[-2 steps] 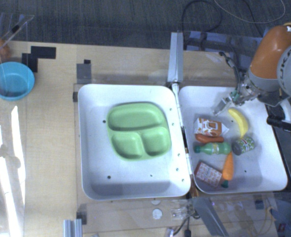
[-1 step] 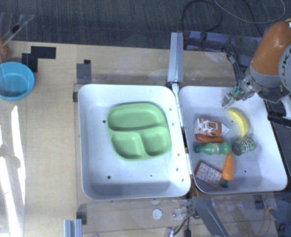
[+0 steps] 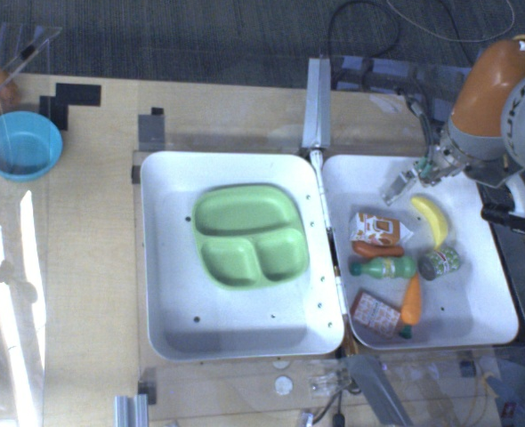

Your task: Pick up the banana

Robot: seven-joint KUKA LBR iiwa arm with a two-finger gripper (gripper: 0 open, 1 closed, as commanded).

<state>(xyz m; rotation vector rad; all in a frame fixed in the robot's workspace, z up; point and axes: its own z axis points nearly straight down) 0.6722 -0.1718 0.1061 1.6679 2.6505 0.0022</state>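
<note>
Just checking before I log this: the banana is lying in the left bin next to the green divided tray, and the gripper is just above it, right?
Not quite. In the camera view the banana lies in the right bin, not the left bin that holds the green divided tray. The gripper does sit just up and left of it.

You've got a yellow banana (image 3: 432, 220); left of it a white-orange carton (image 3: 375, 230), below-left a green bottle (image 3: 384, 268), orange carrot (image 3: 411, 301). Far left, green tray (image 3: 248, 234), blue bowl (image 3: 20, 144).
</note>
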